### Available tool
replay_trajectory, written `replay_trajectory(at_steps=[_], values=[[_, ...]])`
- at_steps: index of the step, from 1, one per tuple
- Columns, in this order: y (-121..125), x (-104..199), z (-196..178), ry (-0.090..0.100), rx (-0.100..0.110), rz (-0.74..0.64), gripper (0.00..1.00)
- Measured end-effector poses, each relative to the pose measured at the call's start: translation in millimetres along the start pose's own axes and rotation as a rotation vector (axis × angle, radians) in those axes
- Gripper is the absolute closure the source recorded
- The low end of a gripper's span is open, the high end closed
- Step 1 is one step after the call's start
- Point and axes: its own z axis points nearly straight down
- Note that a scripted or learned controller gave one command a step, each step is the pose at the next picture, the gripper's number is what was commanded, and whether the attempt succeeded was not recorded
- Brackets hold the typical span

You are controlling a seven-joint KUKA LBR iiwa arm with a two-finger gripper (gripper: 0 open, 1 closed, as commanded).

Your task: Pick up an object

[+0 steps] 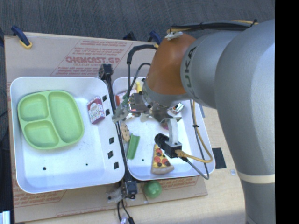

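Hand [135,107] low over right bin [198,167], grip state impossible to tell; pizza slice [161,160], green stick [133,146] nearby.

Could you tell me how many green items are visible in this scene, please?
3: a divided green plate in the left bin, a green stick in the right bin, a green ball outside the bins. The arm may hide others.

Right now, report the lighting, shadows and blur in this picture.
Camera view: even, bright light; the grey arm with orange band casts a soft shadow into the right white bin; the green divided plate and pizza slice toy look slightly soft.
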Motion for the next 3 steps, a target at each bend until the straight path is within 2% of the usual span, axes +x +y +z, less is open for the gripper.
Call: replay_trajectory(at_steps=[3], values=[[0.1,-0.9,-0.1,-0.001,-0.001,0.002,0.00]])
